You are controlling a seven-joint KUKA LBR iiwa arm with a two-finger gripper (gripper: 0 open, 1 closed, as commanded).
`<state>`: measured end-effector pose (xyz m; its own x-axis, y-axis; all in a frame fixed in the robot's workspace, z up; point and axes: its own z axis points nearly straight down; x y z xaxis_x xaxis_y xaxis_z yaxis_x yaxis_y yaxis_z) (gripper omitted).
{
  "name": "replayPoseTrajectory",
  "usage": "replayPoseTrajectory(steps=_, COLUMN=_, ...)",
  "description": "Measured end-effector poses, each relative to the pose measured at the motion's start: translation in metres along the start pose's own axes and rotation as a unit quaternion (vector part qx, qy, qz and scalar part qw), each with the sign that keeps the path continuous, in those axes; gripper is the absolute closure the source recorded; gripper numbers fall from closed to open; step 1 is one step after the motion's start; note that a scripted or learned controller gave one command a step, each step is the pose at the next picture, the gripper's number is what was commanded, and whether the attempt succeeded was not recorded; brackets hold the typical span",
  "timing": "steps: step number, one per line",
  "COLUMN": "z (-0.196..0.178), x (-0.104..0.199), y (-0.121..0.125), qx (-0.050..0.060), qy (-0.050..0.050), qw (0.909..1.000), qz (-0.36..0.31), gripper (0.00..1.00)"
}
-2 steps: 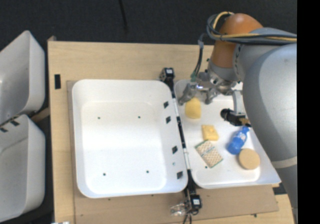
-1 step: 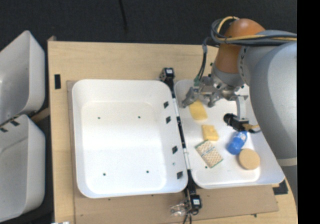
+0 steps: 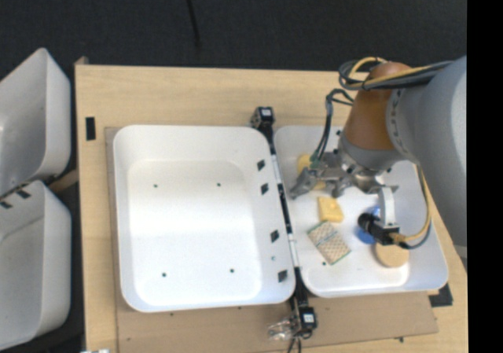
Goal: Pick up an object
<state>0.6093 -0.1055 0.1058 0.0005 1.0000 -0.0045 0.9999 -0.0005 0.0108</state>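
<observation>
My gripper (image 3: 303, 183) hangs low over the upper left part of the right bin (image 3: 424, 265), close to the divider between the bins. A small yellow object (image 3: 303, 162) lies just above it, partly hidden by the gripper body. A yellow block (image 3: 331, 209) sits just below and to the right of the gripper. Further down lie a checkered square pad (image 3: 328, 242), a blue object (image 3: 366, 229) and a tan round disc (image 3: 391, 255). I see nothing held in the gripper.
The left bin (image 3: 126, 186) stands beside the right one, its wall meeting it at the divider (image 3: 281, 210). The grey arm with its orange band (image 3: 377, 108) and cables covers the upper right of the right bin. White shapes (image 3: 31, 186) stand off the bench's left edge.
</observation>
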Motion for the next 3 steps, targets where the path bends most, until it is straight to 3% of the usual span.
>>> replayPoseTrajectory(steps=1, z=0.000, x=0.002, y=-0.104, qx=0.001, qy=0.001, qw=1.0000, qz=0.001, gripper=0.00)
replayPoseTrajectory(steps=2, z=0.001, x=0.007, y=-0.037, qx=-0.001, qy=0.000, qw=1.0000, qz=-0.002, gripper=0.00)
replayPoseTrajectory(steps=3, z=-0.012, x=0.005, y=-0.036, qx=-0.005, qy=-0.001, qw=1.0000, qz=0.000, gripper=1.00)
